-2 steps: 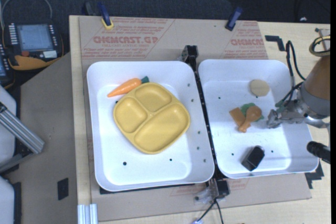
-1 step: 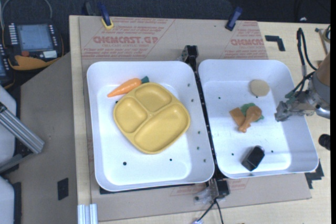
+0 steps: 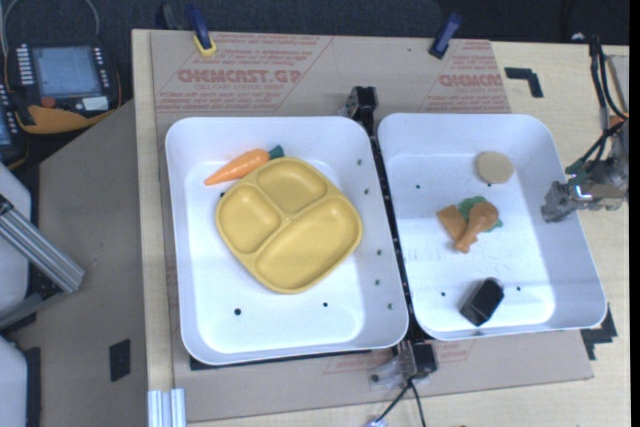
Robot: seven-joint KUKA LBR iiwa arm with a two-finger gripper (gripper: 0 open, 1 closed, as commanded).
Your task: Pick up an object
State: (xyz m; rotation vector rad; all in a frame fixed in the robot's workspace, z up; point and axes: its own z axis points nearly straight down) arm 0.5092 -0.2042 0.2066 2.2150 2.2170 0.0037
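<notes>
Two white bins [image 3: 185, 245] sit on the desk. Nothing is picked yet: my end effector [image 3: 562, 202], grip state unclear, hovers at the right bin's right edge, near the toy drumstick [image 3: 470, 223].

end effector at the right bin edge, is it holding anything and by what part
Nothing is held. The end effector sits at the right bin's outer rim, apart from the objects inside.

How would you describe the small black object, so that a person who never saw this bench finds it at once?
Look at the right white bin, the one nearer the gripper. Go to its front edge, below the orange toy chicken drumstick and the round tan disc. There lies the small black block, the only dark, boxy thing in that bin.
</notes>
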